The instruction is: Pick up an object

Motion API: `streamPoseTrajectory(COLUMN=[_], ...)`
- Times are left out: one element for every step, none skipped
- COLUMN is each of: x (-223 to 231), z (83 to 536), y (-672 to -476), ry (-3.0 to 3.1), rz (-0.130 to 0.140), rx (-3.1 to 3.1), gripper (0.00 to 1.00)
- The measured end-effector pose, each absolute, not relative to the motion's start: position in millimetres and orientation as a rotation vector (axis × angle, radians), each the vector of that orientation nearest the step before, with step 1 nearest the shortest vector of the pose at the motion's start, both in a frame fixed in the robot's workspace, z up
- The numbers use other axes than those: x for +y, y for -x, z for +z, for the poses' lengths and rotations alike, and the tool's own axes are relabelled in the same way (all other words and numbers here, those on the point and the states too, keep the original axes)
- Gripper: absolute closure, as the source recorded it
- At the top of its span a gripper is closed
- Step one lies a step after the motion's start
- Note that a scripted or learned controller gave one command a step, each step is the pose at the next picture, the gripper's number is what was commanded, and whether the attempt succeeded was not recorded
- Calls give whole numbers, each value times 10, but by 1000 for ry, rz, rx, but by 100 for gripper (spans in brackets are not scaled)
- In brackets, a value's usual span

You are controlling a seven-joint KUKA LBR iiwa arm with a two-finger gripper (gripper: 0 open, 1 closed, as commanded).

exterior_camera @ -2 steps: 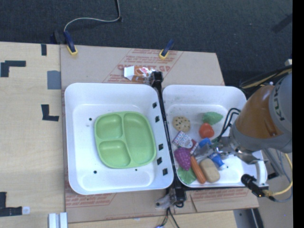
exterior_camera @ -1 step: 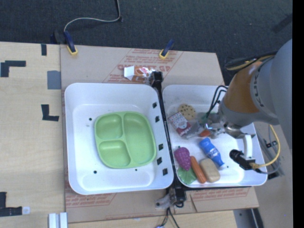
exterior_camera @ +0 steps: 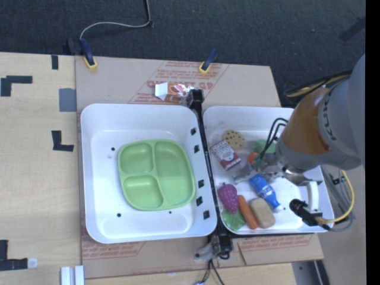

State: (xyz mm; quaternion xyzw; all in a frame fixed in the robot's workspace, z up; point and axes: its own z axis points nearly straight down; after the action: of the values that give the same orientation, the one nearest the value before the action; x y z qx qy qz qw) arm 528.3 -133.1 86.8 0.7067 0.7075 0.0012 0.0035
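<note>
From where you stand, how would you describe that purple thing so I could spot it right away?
Look at the right bin, the one the arm reaches into. Near its left wall, toward the front, lies the purple grape bunch, just left of the orange carrot and above a green leaf. It is the bin's one purple item, knobbly where the tan bread and blue bottle nearby are smooth.

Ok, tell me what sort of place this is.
Probably a robotics lab test bench. Two white bins are clamped to cardboard. One holds a green divided plate, the other toy food such as a carrot, and a grey arm reaches in.
</note>
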Motion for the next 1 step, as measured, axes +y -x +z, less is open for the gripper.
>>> streamPoseTrajectory(x=[-1208], z=[866], y=[-5920], ry=[-2215], rz=[4], rx=[2220], gripper=[0])
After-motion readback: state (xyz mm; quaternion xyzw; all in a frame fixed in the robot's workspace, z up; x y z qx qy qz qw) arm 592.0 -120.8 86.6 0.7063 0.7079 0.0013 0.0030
